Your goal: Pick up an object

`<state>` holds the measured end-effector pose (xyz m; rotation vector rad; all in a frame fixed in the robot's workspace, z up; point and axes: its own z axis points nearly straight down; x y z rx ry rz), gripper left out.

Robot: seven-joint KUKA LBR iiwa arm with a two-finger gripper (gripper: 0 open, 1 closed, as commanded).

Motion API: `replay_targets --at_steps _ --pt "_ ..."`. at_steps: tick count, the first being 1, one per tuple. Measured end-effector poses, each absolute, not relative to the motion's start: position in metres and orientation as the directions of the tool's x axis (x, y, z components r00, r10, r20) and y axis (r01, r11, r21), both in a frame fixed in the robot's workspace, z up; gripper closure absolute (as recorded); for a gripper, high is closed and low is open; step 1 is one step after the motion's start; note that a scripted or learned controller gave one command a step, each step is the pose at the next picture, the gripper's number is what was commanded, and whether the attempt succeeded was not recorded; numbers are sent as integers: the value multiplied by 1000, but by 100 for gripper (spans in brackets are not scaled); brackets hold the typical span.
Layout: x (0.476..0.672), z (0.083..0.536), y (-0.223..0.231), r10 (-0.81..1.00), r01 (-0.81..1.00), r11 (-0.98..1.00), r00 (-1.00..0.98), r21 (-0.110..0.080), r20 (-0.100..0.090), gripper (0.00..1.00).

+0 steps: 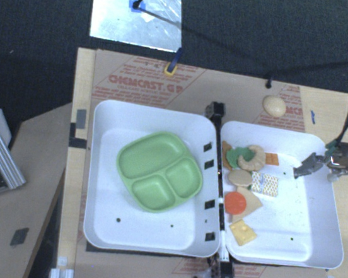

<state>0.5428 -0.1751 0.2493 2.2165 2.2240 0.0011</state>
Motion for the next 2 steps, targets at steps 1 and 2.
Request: replay_targets --at_steps 1,2 --pt "538 196 -165 1000 1000 2 -2 -2 1 0" --pt "548 142 -160 1000 1000 3 -3 -1 1 0"
